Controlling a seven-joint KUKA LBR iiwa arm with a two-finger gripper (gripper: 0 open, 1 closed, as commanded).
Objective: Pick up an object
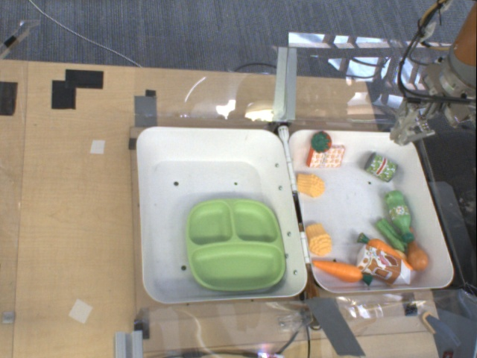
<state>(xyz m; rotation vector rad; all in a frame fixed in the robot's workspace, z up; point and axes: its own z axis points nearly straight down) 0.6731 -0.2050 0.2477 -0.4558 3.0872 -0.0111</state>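
the left bin (160,200) holds a green plate (235,245). the right bin (350,200) holds toy food: a carrot (337,270), a carton (381,263), corn (311,185) and a can (380,167). the gripper (411,129) hangs over that bin's far right corner, holding nothing.

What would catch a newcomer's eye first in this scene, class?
Probably the green divided plate lying alone in the left bin. Next, the bright toy foods scattered in the right bin, such as the orange carrot near its front edge. The gripper hangs over that bin's far right corner.
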